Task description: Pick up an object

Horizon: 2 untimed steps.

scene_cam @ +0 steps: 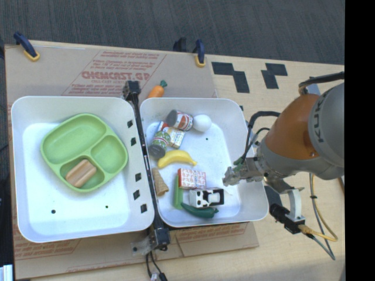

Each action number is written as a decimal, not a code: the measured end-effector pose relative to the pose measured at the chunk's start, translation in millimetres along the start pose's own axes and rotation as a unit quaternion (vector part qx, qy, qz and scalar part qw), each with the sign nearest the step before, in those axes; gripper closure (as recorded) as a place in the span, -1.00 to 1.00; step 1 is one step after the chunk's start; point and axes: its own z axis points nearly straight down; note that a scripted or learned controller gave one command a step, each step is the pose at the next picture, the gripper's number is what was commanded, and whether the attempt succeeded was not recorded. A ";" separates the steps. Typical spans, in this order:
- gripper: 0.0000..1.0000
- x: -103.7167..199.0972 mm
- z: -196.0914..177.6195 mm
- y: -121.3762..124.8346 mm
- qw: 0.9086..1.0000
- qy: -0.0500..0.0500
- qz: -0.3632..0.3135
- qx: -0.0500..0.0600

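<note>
The desk [263, 75] holds two white bins side by side. The left bin [35, 215] has a green plate [85, 151] in it, and the plate has three parts. A little hot dog [80, 172] lies in the part nearest the bottom of the picture.

The right bin [231, 139] is full of toy food — all crowded toward its left side. Near the top there is a small can [181, 122] lying down, and a white egg [201, 122] sits just beside it. Below them lies a green bottle [164, 140], and under that a yellow banana [176, 158]. An ice cream cone [160, 182] lies close to the bin's left wall. Next comes a red and white box [191, 178], then a black and white carton [208, 197], and a green pepper [198, 209] touches the carton from below. An orange carrot [156, 89] lies outside the bins, on the cardboard above.

The big grey and orange arm [304, 136] comes in from the right. Its gripper [234, 174] is low over the right side of the right bin, over bare white floor (well apart from the toys). I cannot tell if it is spread or pinched — it is too small and blurry. Nothing shows between its tips.
</note>
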 end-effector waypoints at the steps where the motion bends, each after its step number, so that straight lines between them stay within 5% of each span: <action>1: 1.00 0.0 -47.7 14.1 1.000 0.001 0.004 -0.001; 2: 1.00 0.6 -59.6 -1.9 1.000 0.001 0.004 0.000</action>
